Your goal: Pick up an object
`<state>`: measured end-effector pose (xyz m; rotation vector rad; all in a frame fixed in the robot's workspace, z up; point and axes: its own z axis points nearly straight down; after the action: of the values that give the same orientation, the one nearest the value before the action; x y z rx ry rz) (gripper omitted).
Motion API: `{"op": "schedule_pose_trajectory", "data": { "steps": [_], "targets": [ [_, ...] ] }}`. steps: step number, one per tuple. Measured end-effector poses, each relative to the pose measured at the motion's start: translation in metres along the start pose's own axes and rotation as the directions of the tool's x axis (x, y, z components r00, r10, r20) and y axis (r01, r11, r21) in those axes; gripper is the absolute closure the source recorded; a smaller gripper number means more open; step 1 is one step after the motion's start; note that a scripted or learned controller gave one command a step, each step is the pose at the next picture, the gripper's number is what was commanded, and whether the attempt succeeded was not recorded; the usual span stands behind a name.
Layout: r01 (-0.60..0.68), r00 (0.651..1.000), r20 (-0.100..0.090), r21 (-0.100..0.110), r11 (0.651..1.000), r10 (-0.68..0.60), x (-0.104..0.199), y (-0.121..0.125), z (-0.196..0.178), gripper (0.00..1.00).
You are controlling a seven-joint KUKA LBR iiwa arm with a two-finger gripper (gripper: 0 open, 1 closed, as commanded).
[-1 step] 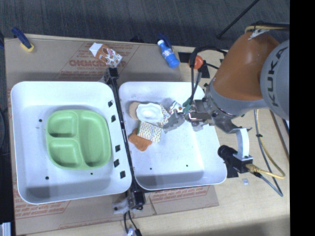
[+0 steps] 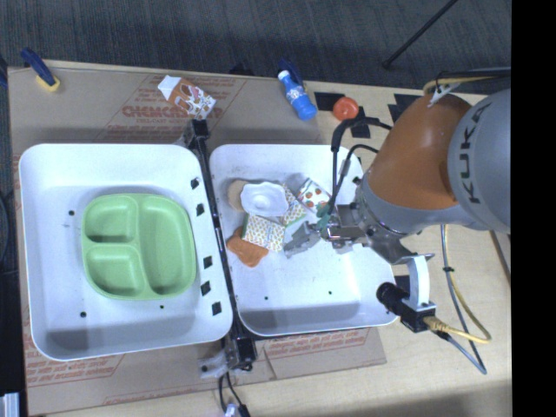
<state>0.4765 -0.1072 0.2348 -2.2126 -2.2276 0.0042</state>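
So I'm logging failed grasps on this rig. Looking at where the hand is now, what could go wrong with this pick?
1. The hand sits at the edge of a tight pile in the right bin; it may catch two items or just shove them.
2. The white cup rests on top of the pile, so a nudge could tip it.
3. The items near the hand look thin and flat, so they could slip out on lifting.

"KUKA" runs in dark letters down the grey arm at three o'clock; the red print on the cardboard at eleven o'clock is too blurred to read.
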Motion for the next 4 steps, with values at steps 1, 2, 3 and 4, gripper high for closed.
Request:
{"op": "schedule_pose_trajectory", "data": {
  "steps": [1,2,3,4],
  "targets": [
    [0.000,1.000,-0.003,0.004,1.000,0.000,-0.001,-0.001,0.122,0.00],
    [0.002,1.000,-0.001,0.001,1.000,-0.002,0.014,0.079,0.142,0.00],
    [0.006,1.000,0.000,0.003,1.000,-0.006,0.014,0.079,0.132,1.00],
    [-0.004,1.000,-0.001,-0.002,1.000,0.004,0.017,0.000,0.027,1.00]
  ]
}}
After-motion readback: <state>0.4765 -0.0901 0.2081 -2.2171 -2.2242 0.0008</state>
